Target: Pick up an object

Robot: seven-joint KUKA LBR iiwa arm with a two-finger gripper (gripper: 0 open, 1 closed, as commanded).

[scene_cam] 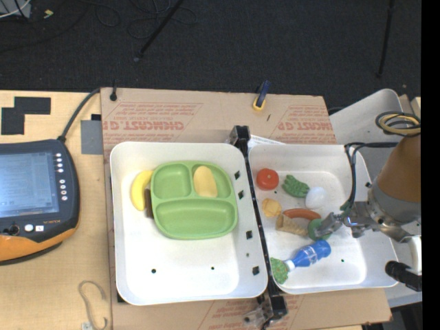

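My gripper [335, 221] reaches in from the right and sits low inside the right bin [357, 270]. Its tip is beside a small dark green object [317, 229], and I cannot see whether they touch. Just left of it lie a red-brown sausage [301, 214] and a tan piece [291, 226]. A blue bottle [311, 254] lies below the gripper, with a green leafy item [279, 269] at its left end. Farther back are a red tomato [267, 179], a green vegetable [296, 185], a white ball [315, 197] and a yellow block [271, 207].
The left bin [179, 280] holds a green divided plate [192, 215] with a pale yellow item [205, 181] in one compartment, and a banana [140, 189] against its left side. A tablet [31, 188] lies at far left. A yellow-blue clamp [260, 96] stands behind the bins.
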